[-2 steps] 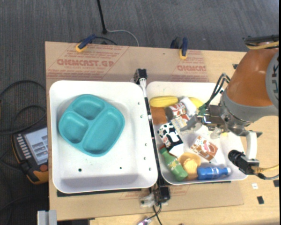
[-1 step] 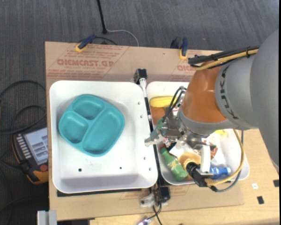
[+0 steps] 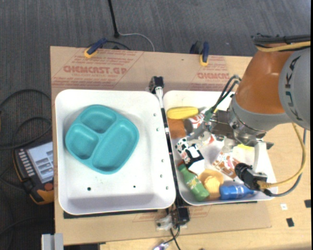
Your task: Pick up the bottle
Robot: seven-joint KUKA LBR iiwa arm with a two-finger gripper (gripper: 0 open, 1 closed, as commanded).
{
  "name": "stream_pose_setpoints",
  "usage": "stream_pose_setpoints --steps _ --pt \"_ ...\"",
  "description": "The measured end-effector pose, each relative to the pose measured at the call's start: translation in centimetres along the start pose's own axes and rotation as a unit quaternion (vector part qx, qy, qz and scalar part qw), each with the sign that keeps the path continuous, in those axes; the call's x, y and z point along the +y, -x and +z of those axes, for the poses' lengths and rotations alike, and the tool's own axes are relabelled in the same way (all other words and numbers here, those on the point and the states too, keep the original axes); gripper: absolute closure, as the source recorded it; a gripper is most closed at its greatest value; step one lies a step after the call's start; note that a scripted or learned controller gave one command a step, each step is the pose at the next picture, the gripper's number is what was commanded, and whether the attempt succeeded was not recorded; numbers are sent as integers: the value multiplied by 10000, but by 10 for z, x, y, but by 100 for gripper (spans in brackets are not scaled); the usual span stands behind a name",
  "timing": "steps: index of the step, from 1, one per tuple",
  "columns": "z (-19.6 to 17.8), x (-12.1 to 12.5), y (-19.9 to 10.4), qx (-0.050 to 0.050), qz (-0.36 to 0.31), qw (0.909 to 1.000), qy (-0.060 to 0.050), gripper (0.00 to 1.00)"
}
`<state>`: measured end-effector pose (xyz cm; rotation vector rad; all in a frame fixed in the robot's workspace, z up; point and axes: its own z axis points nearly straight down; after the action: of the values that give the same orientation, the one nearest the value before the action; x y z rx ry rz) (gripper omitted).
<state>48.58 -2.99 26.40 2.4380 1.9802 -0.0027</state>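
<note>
Bottle (image 3: 193, 183), green with a yellowish neck end, is seen lying on its side near the front left corner of the right bin (image 3: 173, 155), tilted so that its length runs toward the bin's front wall. Just beside it, to its right, a small yellow-orange object (image 3: 213, 182) is found, and past that a blue object (image 3: 235, 192) is laid against the front rim. A black-and-white patterned item (image 3: 188, 151) is placed just behind the bottle, and a yellow banana-shaped toy (image 3: 182, 112) is set near the bin's far left corner. The gripper (image 3: 215, 127) is positioned over the middle of the right bin, well behind the bottle and apart from it; whether it is parted or closed cannot be told, since the wrist and cabling are crowded over the clutter. The orange band (image 3: 261, 85) of the arm is seen above the bin's right side. In the left bin (image 3: 73, 191), a teal divided plate (image 3: 101, 138) is laid flat toward the back left.
</note>
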Motion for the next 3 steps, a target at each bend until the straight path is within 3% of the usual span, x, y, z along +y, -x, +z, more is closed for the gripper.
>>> stream_pose_setpoints --steps 1,2,3 --pt "55 -16 -63 1 666 9978 -18 0" --pt "107 -23 -102 -44 1331 9911 31 0" --pt "117 -23 -106 -92 1506 9885 84 0"
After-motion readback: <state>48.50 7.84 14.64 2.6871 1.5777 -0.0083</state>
